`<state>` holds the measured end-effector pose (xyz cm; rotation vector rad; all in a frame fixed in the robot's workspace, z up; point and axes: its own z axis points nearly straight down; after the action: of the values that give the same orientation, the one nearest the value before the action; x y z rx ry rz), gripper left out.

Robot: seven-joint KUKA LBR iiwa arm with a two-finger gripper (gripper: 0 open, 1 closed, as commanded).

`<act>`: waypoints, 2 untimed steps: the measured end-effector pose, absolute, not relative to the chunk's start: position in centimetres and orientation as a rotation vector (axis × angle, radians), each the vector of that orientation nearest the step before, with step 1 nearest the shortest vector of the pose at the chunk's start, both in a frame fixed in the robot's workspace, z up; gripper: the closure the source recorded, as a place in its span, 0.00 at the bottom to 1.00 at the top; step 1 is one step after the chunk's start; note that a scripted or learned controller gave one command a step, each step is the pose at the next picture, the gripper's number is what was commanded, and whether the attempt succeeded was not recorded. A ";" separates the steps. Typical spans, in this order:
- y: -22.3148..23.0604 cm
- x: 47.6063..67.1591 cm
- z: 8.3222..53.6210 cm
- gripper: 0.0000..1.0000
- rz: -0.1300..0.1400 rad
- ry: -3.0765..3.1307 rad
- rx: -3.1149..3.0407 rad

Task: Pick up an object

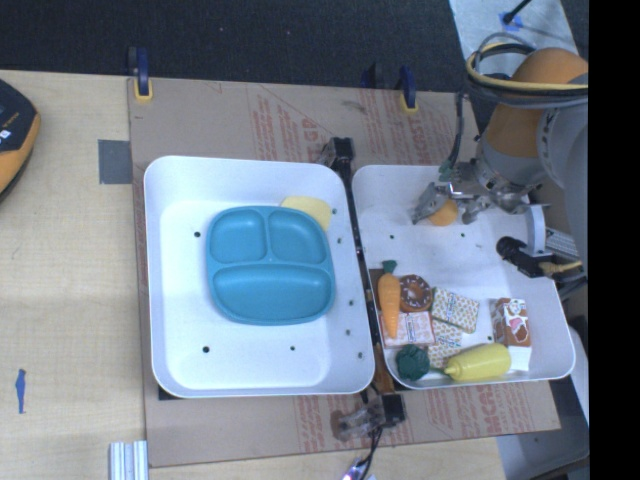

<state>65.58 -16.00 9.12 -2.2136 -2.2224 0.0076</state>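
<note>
I see the gripper [446, 208] low in the right bin's [455, 258] far end, fingers closed narrow around a small orange obj [442, 214]; obj sits btwn the fingertips, near the bin floor.

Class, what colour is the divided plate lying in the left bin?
Light blue; the plate shows plainly in the camera view.
</note>
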 end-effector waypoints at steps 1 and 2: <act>-16.3 65.8 16.1 0.00 -0.003 -2.227 -2.223; -15.5 65.4 8.8 0.00 0.011 -2.222 -2.210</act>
<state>65.42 -15.53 8.76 -2.2096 -2.2223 0.0109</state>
